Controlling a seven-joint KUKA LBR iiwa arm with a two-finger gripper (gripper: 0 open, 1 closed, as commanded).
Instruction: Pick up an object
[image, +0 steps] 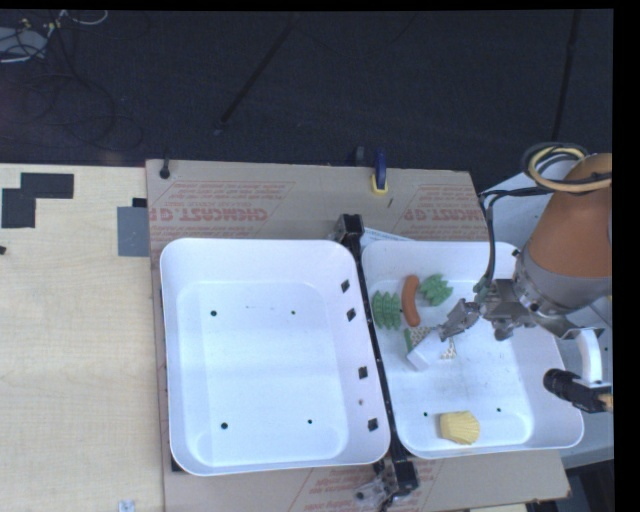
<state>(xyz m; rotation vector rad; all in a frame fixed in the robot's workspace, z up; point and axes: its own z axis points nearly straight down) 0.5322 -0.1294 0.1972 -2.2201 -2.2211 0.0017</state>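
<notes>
The right bin (520, 420) holds an orange sausage-shaped toy (410, 300), two green leafy pieces (386, 309) (436, 290), a white block (421, 351) and a yellow chunk (459, 428). My gripper (452, 328) hangs low in this bin, just right of the white block and below the green pieces. Its fingers point left and look slightly parted, with nothing clearly between them.
The left bin (200, 270) lies beside the right one, joined by black clips (362, 372) along the shared wall. Both rest on a cardboard sheet (260, 200). A black cable (490, 250) trails from the arm over the right bin's far corner.
</notes>
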